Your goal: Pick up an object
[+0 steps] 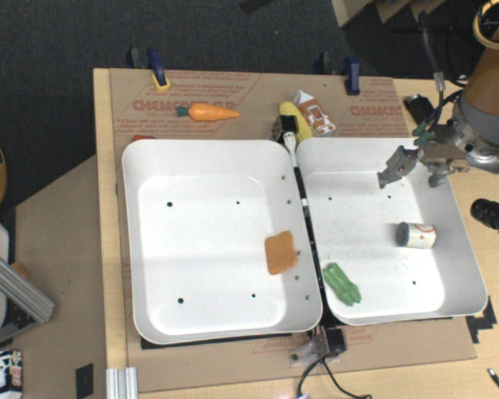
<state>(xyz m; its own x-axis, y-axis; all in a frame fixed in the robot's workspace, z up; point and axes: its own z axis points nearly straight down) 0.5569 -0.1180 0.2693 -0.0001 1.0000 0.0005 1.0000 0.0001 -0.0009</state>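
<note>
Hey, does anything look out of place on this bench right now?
Yes. A toy carrot lies outside the bins, on the cardboard behind the left bin. A small cluster of items, one yellow, sits behind the seam between the bins, also outside. The orange-brown piece, white cylinder and green item lie inside.

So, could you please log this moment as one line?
claw: over right bin, nothing seen held | right bin: can, green toy | left bin: orange piece

the arm (485,106) reaches in from the right, its orange band above a grey wrist. the gripper (414,169) hangs low at the wrist's left, fingers spread apart with nothing between them.
</note>
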